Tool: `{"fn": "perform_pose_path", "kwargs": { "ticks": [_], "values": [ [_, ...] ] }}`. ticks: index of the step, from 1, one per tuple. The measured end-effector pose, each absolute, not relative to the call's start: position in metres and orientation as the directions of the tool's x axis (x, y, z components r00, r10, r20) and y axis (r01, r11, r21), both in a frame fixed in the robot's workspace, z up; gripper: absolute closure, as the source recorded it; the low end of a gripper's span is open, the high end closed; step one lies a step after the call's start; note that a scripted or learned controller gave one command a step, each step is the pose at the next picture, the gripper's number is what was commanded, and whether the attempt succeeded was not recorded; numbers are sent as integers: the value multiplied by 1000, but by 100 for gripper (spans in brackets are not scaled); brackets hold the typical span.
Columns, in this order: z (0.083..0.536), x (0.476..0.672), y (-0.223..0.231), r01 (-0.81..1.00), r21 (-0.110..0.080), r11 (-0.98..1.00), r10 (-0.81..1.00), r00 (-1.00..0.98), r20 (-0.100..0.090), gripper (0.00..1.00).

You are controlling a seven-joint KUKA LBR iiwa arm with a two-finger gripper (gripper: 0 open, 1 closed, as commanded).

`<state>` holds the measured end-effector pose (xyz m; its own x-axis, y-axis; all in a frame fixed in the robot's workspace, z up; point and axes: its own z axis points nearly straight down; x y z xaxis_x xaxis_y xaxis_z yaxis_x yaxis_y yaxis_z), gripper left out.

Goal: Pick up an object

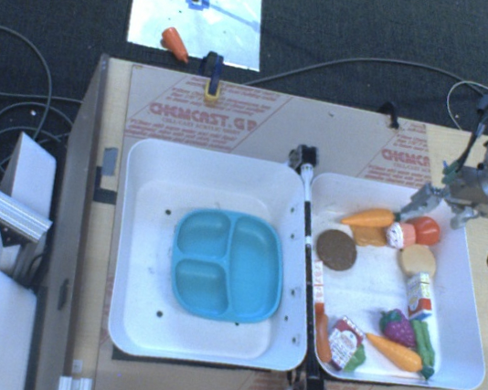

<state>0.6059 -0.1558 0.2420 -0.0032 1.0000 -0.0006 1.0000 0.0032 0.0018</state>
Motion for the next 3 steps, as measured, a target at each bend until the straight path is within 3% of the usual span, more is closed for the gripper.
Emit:
{"fn": "perform_pose_path", "kwargs": {
  "ticks": [1, 2, 3],
  "values": [
    [155, 654, -148, 1000, 0, 5, 1000, -5, 0, 0],
    [94, 657, -144, 1000, 1, 6, 1000, -6, 0, 0],
    [110, 659, -144, 1000, 3, 5, 1000, -5, 2, 100]
  ]
}}
